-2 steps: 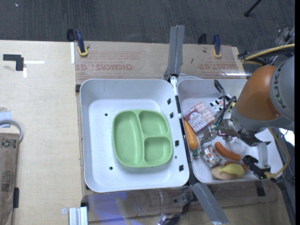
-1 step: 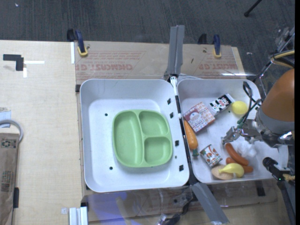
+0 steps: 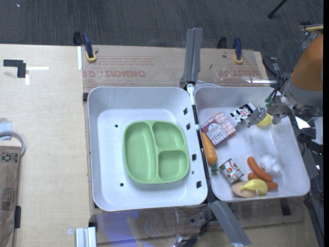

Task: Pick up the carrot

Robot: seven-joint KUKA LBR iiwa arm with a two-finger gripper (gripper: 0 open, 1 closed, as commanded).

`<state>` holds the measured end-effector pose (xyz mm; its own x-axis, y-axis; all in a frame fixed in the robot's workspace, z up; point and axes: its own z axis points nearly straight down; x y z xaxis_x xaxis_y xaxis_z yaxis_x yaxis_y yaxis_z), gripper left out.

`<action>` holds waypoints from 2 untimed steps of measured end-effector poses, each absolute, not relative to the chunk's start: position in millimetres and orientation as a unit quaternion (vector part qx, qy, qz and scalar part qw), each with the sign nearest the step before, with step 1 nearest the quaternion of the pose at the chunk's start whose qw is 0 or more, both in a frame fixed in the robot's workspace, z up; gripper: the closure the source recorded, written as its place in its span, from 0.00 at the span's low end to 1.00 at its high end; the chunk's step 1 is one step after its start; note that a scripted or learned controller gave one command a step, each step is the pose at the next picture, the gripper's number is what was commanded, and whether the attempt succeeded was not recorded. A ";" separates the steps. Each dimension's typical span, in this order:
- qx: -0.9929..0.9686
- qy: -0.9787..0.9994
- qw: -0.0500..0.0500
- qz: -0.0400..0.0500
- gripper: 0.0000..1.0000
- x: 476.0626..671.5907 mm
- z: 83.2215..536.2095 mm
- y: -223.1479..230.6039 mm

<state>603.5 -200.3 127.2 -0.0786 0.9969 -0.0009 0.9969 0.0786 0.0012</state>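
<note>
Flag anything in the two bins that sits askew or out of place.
The orange carrot lies tilted along the left wall of the right white bin, close to the divider rather than flat on the floor. The red-and-white patterned packet lies skewed beside it. The green divided plate sits squarely in the left white bin.

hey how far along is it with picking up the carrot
Nothing looks done yet: the carrot lies against the left wall of the right bin, untouched. In hand: the gripper is over the bin's far side, near a yellow toy, apart from the carrot. Left: reach the carrot, grasp, lift.
</note>
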 end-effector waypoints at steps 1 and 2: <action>0.690 0.723 -0.002 -0.001 0.00 523.6 90.3 -123.6; 0.818 0.575 -0.001 -0.002 0.00 554.4 90.4 -94.6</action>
